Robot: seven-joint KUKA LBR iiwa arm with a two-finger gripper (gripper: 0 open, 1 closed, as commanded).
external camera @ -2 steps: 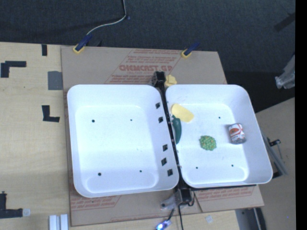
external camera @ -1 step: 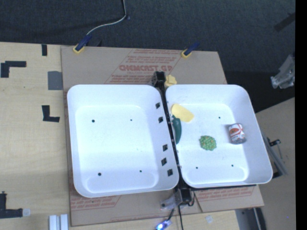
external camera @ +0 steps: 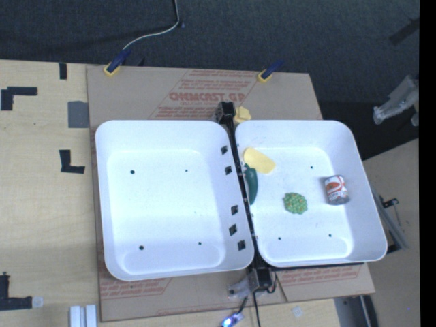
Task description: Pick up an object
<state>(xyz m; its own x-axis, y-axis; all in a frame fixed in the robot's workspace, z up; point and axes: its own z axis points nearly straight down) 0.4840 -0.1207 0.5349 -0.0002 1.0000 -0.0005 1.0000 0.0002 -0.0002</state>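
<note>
- The grey fixture (external camera: pixel 397 103) at the right edge is cut off and blurred.
- The label on the small can (external camera: pixel 335 189) is too small to read.
- The teal object (external camera: pixel 251 184) lies partly under the yellow piece (external camera: pixel 259 160).

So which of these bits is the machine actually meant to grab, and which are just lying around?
For the job (any one would do):
- yellow piece
- teal piece
- green bumpy ball
- small red-and-white can
All lie in the right bin.

Just lying about:
- left bin
- cardboard sheet
- two yellow-and-blue clamps
- cable

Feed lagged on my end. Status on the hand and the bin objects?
Hand at far right, outside the bins. Yellow piece, teal piece, green ball, can all lying in right bin. Nothing blocking.
</note>
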